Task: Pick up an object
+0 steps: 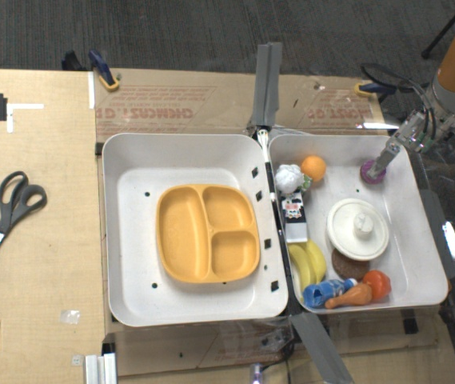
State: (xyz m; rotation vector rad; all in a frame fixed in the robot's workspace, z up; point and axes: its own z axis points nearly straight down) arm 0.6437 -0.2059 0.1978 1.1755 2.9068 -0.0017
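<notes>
- Two white bins (123, 238)
- One yellow divided plate (208, 233)
- One orange ball (313, 167)
- One white lidded pot (358, 228)
- Two bananas (308, 264)
- One purple object (372, 171)
- One pair of scissors (7, 211)
- One white crumpled item (289, 178)
- One gripper (409, 132)
</notes>
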